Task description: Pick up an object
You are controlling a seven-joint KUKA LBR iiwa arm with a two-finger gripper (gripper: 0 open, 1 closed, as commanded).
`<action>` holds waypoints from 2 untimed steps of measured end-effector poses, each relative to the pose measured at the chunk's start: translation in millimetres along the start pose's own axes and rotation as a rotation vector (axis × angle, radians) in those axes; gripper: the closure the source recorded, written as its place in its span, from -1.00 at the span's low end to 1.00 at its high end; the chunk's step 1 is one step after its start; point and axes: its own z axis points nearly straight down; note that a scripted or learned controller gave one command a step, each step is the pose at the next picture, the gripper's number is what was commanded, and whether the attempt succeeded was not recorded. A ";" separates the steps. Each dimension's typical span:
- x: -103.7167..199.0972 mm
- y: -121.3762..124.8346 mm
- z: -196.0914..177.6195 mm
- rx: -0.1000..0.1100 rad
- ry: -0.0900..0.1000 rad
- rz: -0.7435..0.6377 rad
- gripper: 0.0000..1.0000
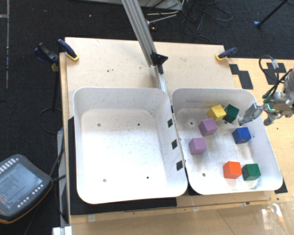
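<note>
Hovering at the right bin's (272,155) far right rim, the gripper (251,113) sits just above a small blue cube (241,134) with crisp edges. Whether it is clenched or released, I cannot tell. A dark green cube (231,113) lies nearby.

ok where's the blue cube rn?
In the right bin, the blue cube sits toward its right side, just below the dark green cube and near the end effector.

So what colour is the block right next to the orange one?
Green. The green block touches the orange block in the right bin, seen in the camera view.
</note>
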 end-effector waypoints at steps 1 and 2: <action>-9.4 -0.9 50.1 0.004 0.001 0.003 -1.00; -6.5 -0.9 112.6 0.001 -0.001 0.003 -1.00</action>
